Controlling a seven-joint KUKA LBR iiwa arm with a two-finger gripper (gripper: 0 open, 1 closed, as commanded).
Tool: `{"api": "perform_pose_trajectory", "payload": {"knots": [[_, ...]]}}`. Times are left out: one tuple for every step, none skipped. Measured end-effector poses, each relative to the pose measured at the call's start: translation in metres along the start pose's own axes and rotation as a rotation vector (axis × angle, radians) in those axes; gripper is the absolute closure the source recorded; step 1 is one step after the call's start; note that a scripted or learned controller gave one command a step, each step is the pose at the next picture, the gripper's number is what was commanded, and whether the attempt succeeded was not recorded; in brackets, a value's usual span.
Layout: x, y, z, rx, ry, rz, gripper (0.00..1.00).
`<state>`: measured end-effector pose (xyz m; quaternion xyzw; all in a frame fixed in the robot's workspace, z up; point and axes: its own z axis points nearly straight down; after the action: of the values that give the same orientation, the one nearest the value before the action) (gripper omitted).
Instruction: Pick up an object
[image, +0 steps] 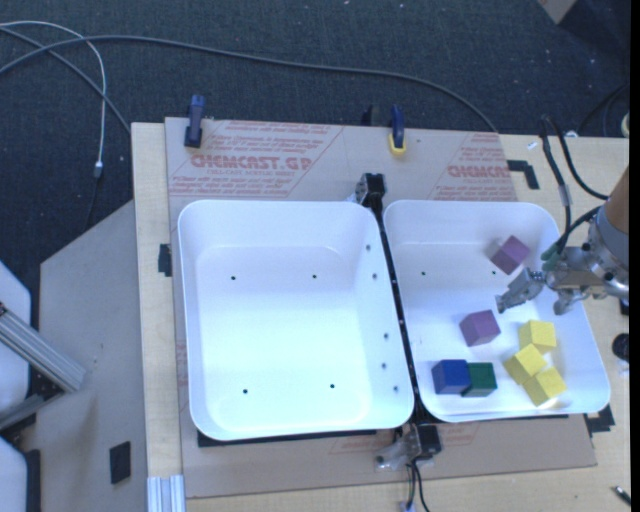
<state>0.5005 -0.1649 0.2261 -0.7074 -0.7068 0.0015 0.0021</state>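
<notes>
Blocks all sit in the right bin (440, 225); left bin (200, 300) has nothing to grab, so the arm works the right side only.

Near edge of right bin: blue block (450, 375) touching green block (481, 378), and toward the near-right corner a clump of three yellow blocks (535, 362), stacked or leaning on each other, hard to say which. That clump looks awkward to pinch cleanly. Further back, purple block (479, 326) sits alone mid-bin, probably the easiest target. Second purple block (510, 253) lies near the far-right corner.

Count: 3 yellow, 2 purple, 1 blue, 1 green, 7 total.

Gripper (530, 290) hangs over the right edge between the two purples, above the yellows; fingers look spread, nothing between them. Nothing picked yet.
</notes>
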Motion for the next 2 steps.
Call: {"api": "perform_pose_trajectory", "payload": {"knots": [[0.0, 0.001, -0.003, -0.006, -0.001, -0.001, 0.0], [0.003, 0.001, 0.06, 0.0, 0.0, -0.001, 0.0]]}}
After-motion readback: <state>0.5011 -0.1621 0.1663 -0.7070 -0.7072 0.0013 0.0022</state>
